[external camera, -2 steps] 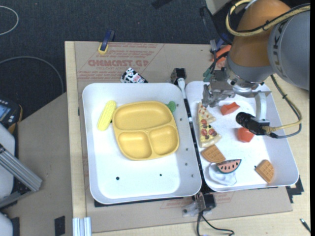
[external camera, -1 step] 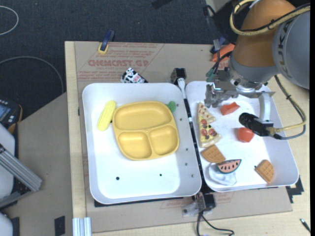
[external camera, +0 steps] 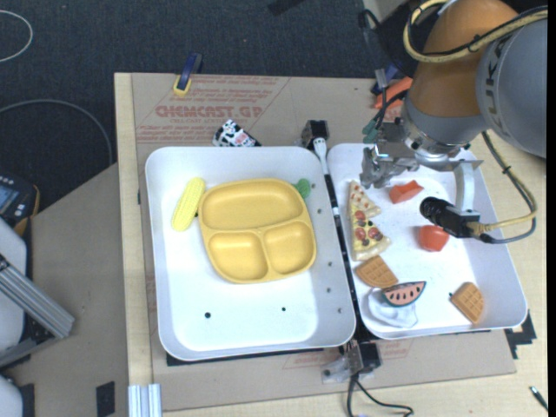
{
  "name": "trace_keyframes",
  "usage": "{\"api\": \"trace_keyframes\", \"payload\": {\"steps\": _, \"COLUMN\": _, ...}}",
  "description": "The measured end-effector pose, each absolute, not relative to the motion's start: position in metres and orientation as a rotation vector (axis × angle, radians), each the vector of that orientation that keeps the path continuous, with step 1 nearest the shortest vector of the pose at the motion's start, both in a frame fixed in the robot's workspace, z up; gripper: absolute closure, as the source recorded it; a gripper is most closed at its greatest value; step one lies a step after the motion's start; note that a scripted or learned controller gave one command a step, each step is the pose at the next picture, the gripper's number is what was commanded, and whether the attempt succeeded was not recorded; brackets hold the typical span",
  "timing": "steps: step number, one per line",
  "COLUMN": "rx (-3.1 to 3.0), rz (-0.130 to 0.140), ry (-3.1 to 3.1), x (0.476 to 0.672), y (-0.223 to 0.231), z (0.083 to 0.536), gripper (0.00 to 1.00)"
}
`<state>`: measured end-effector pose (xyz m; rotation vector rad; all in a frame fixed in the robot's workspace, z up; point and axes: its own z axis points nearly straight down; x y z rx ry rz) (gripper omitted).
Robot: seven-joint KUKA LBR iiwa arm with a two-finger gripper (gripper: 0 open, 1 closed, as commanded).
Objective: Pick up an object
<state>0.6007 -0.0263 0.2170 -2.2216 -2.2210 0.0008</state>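
Note:
My gripper [external camera: 380, 168] hangs over the far left part of the right bin [external camera: 508, 272], under the orange wrist band. Just right of it lies a small red wedge [external camera: 405, 191]. A pizza slice [external camera: 364, 221] lies just below the gripper, along the bin's left wall. Further toys lie in this bin: a red chunk [external camera: 433, 238], a brown cracker [external camera: 375, 272], a watermelon slice [external camera: 404, 294] resting on a white piece [external camera: 388, 313], and a waffle bit [external camera: 467, 301]. Nothing is visibly held.
The left bin [external camera: 174, 294] holds a yellow divided plate [external camera: 257, 229], a corn cob [external camera: 187, 203] and a green bit [external camera: 302, 187]. A black cable plug [external camera: 446, 216] hangs from the arm over the right bin. A black-and-white toy [external camera: 233, 135] and a clamp [external camera: 184, 76] lie behind the bins.

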Motion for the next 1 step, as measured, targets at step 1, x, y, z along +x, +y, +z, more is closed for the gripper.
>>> {"api": "trace_keyframes", "payload": {"steps": 1, "rx": -2.221, "rz": -0.004, "ry": -2.225, "x": 0.6013, "y": -0.0137, "z": 0.2339, "gripper": 1.00}}
